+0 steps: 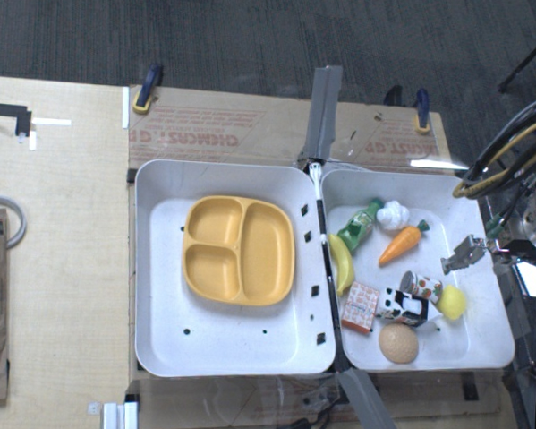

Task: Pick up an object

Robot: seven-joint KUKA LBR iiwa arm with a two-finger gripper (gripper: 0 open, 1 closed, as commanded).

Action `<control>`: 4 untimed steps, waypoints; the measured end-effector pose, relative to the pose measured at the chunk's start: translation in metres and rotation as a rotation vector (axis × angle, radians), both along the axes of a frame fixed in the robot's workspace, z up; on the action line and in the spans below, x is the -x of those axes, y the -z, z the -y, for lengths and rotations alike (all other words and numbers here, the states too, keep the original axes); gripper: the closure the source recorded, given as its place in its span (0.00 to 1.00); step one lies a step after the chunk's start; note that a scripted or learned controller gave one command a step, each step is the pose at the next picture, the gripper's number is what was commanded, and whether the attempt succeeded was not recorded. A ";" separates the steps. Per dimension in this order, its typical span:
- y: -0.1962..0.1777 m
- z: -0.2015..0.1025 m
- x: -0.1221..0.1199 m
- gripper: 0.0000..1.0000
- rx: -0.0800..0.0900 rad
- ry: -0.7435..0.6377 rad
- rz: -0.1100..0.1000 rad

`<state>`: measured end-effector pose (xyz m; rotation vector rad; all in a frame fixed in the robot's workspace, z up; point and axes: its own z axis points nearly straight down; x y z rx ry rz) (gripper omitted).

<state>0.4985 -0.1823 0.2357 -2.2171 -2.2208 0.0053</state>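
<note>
The claw hangs at the right side of the right bin, its fingers spread and nothing between them, most likely poised to drop on one of the loose toys. Those toys crowd the right bin: the carrot lies left of the claw, the lemon just below it and nearest. The yellow divided plate sits alone in the left bin, likely a spot for sorted things.
</note>
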 end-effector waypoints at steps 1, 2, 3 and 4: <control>0.034 -0.022 -0.085 0.00 0.002 -0.163 0.004; 0.142 -0.038 -0.109 0.00 0.003 -0.318 0.009; 0.133 -0.037 -0.110 1.00 0.004 -0.315 0.009; 0.022 -0.062 -0.075 1.00 0.001 -0.529 0.005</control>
